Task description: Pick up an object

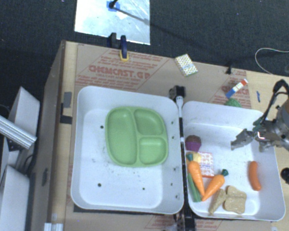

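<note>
The right white bin (278,203) holds several toy foods. A purple-topped piece (193,143) lies near its left wall, with a printed packet (206,162) just below it. Two orange carrots (195,174) (214,184) and bread slices (234,201) crowd the front. An orange sausage-like piece (254,175) lies alone towards the right. My gripper (241,140) hangs over the upper middle of this bin, pointing left, above bare floor. It is up and left of the sausage piece and well right of the purple piece. Nothing shows in its grasp.
The left white bin (81,185) carries a green divided plate (136,136). On the cardboard behind the bins lie a yellow checkered block (185,64), a red-white-blue block (236,88) and a blue clamp (122,46). A black latch (178,94) sits between the bins.
</note>
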Robot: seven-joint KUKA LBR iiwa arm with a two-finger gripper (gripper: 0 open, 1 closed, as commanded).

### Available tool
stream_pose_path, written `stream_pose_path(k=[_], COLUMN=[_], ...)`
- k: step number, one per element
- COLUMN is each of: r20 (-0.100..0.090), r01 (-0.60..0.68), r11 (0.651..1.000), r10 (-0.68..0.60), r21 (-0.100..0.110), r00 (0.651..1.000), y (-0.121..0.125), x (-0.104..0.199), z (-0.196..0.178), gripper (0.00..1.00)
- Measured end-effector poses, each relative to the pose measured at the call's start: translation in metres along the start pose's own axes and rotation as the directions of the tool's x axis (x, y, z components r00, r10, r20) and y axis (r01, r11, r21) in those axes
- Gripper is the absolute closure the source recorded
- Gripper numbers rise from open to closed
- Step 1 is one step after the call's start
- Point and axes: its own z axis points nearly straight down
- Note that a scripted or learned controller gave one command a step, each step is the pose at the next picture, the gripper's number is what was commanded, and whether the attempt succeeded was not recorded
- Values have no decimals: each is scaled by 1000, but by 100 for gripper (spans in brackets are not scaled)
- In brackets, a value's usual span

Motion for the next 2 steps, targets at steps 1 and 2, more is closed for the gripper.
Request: stream_pose_path(k=[1, 2], r20=[-1, 2], r01=[-2, -1], r11=[1000, 1000], r10=[2, 1], r21=[3, -10], r00=[1000, 1000], y=[-25, -6], x=[2, 41], z=[111, 128], gripper=[0, 0])
